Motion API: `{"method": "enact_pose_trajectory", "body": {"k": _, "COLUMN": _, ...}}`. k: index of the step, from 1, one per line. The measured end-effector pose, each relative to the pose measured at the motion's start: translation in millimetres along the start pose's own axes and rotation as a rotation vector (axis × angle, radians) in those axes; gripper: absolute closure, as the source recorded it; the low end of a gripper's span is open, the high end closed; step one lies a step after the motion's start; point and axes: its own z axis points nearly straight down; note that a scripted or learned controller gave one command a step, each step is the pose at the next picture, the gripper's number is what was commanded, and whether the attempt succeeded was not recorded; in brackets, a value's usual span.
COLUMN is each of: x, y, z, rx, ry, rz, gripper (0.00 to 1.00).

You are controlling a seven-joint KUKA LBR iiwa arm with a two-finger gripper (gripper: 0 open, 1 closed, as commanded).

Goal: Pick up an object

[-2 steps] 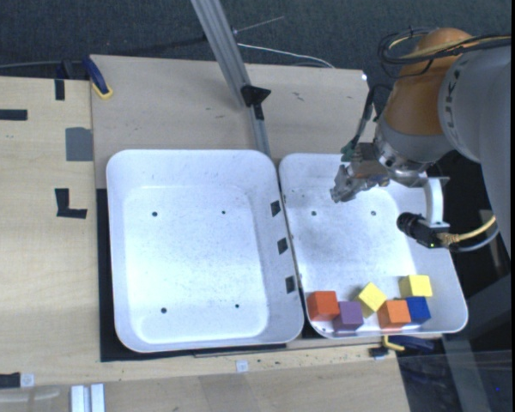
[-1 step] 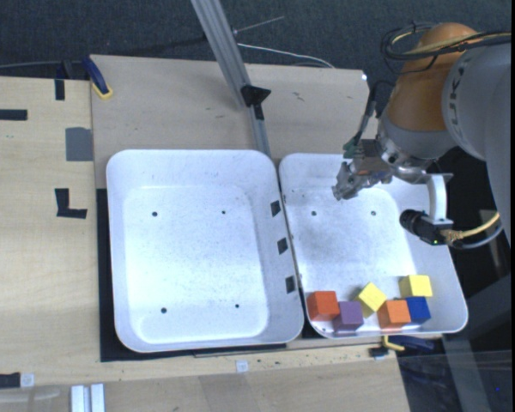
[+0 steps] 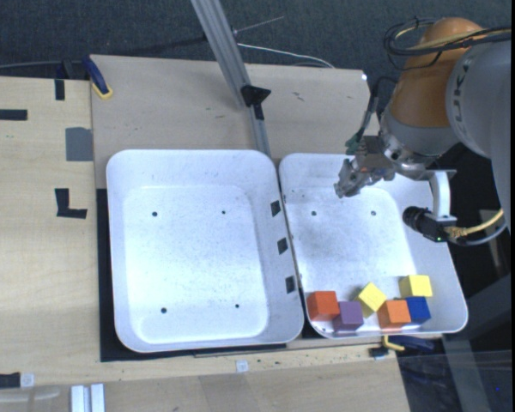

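Note:
Several small blocks lie along the near edge of the right bin: an orange block, a purple block, a yellow block, a second orange block, a blue block and another yellow block. My gripper hangs over the far part of the right bin, well away from the blocks. Nothing shows between its fingers.
The left bin lies beside the right one. A slanted metal pole with a black clamp stands behind the bins. The arm's grey body and a cable crowd the right bin's far right side.

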Motion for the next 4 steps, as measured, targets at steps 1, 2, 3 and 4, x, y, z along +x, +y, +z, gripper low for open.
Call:
{"method": "enact_pose_trajectory", "body": {"k": 1, "x": 0.3, "y": 0.0, "z": -9.3, "rx": 0.001, "ry": -0.001, "rz": -0.001, "gripper": 1.0}}
{"method": "enact_pose_trajectory", "body": {"k": 2, "x": 0.5, "y": 0.0, "z": -18.8, "rx": 0.002, "ry": -0.001, "rz": -0.001, "gripper": 1.0}}
{"method": "enact_pose_trajectory", "body": {"k": 3, "x": 0.8, "y": 0.0, "z": -28.1, "rx": 0.003, "ry": -0.002, "rz": -0.002, "gripper": 1.0}}
{"method": "enact_pose_trajectory", "body": {"k": 4, "x": 1.1, "y": 0.1, "z": -37.5, "rx": 0.004, "ry": -0.002, "rz": -0.003, "gripper": 1.0}}
